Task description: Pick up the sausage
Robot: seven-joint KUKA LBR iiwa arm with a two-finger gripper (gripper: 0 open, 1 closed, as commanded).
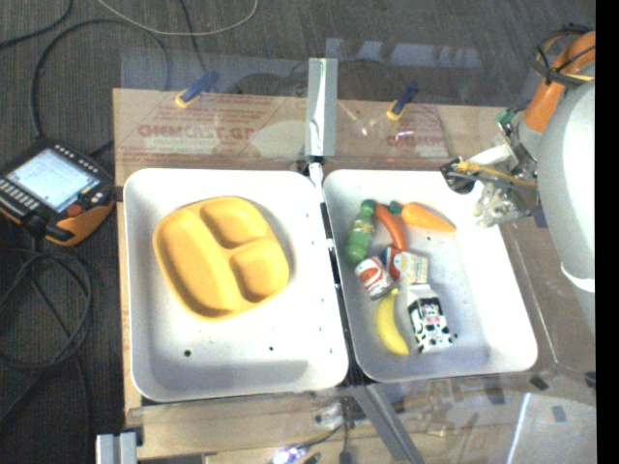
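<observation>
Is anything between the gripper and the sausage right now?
Partly. The gripper sits at the right bin's upper right edge. The carrot lies between it and the sausage, touching the sausage's right side; a green bottle flanks its left. From above it looks uncovered.

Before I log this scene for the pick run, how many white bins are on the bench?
2. The left bin holds a yellow divided tray. The right bin holds the sausage among other toy foods. None appear hidden.

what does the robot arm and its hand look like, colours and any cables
The arm is a bulky, rounded, pale grey casing with an orange band near its upper part, where dark cables loop beside it. Its hand is a small cluster of whitish and dark parts with a thin yellowish strip; finer detail is too blurred.
</observation>
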